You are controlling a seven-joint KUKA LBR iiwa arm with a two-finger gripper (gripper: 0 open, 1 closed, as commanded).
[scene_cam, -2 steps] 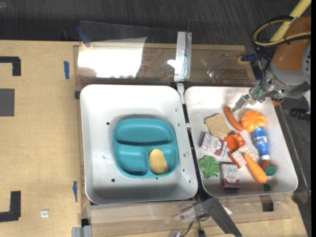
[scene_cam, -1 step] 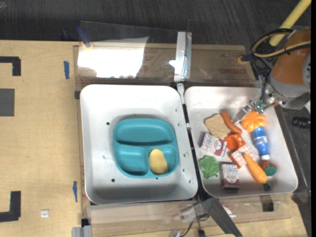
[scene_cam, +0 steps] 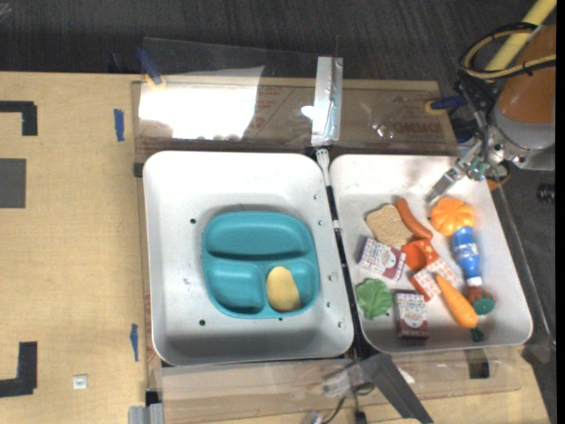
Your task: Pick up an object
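Here the gripper (scene_cam: 444, 184) hangs over the back part of the right bin (scene_cam: 521, 325), its slim metallic end pointing down and leftward from the grey wrist; whether it is spread or pressed together cannot be told from this slant, and nothing shows pinched in it. Just below and beside its tip sits a small orange pumpkin (scene_cam: 451, 214), round and ribbed, near but apart from it. Touching the pumpkin's lower side is a blue bottle (scene_cam: 466, 253) with a white label, lying on its side. Lower left of the tip lie a thin orange-red sausage (scene_cam: 411, 218) and a speckled tan slice of bread (scene_cam: 387, 224), flat and rough-looking. Further down are a red tomato-like piece (scene_cam: 418, 254), two small printed cartons (scene_cam: 378, 259) (scene_cam: 411, 314), a crinkled green leafy piece (scene_cam: 373, 299) and a smooth tapered carrot (scene_cam: 457, 303). Well off to the left of the tip, in the left bin (scene_cam: 168, 237), rests a glossy teal divided tray (scene_cam: 221, 290), with a smooth yellow potato-shaped lump (scene_cam: 283, 288) in its lower right compartment.
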